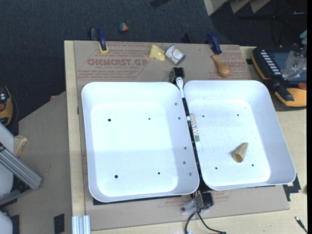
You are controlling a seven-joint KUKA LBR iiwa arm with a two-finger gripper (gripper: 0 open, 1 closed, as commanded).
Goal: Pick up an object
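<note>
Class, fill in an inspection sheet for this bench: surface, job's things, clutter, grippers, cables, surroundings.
Surface: brown board bearing left bin and right bin, side by side.
Job's things: tan cone lying in the right bin.
Clutter: yellow piece, small box, wooden pear shape on the board behind the bins.
Grippers: nothing seen.
Cables: black wire at the front edge.
Surroundings: dark carpet; blue clamps.

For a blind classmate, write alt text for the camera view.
Two shallow white bins sit side by side on a bench; the right bin holds a tan cone, lying tilted. Behind the left bin lie small objects, including a yellow piece.
</note>
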